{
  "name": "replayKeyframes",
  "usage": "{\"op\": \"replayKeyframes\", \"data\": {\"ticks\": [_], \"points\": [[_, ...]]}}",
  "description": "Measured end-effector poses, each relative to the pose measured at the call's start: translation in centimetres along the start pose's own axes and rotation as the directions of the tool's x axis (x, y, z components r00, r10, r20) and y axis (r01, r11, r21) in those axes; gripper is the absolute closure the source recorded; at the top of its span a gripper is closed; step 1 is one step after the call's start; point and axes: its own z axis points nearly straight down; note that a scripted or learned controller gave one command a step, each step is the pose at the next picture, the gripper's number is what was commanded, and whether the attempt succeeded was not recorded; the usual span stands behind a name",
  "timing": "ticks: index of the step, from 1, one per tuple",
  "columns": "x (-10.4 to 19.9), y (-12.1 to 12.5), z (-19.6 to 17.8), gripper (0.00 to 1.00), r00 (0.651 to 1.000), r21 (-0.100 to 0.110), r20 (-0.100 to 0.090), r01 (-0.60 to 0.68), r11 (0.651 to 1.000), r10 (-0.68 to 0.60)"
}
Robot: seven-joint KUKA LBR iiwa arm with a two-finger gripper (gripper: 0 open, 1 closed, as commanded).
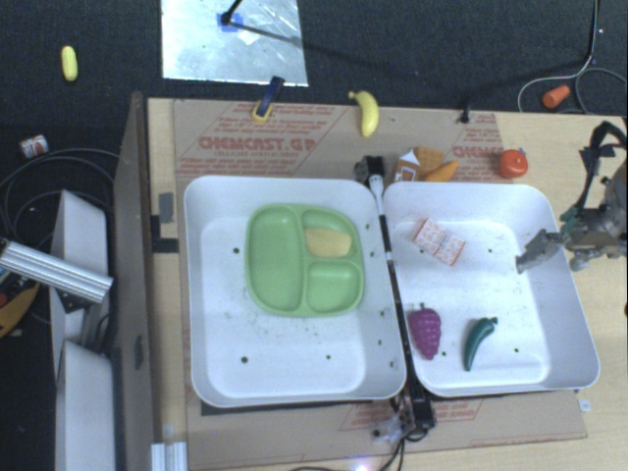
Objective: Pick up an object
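**Claw over the right bin's edge, three objects inside**

You would have counted two white bins on the counter (294, 130). The claw (542, 248) hung at the far right rim of the right bin (510, 204), and whether it was wide or narrow you could not tell from this view; nothing showed between its fingers.

The right bin held three things. One red-and-white packet (438, 240) lay to the claw's left, well apart from it. One purple grape bunch (425, 331) sat lower and further left, near the divider between the bins. One dark green pepper (478, 341) lay just beside the grapes, below and left of the claw.

The left bin (221, 292), far left of the claw, held one green divided plate (285, 263) with one yellow piece (328, 240) in its upper right compartment.

Beyond the bins, one yellow banana (366, 112), one orange piece (432, 164) and one red tomato (512, 163) rested on the counter.
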Motion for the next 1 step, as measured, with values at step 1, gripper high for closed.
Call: {"op": "replayKeyframes", "data": {"ticks": [1], "points": [[1.69,-2.24,12.60,0.00,1.000,0.009,-0.005,0.003,1.000,-0.003]]}}
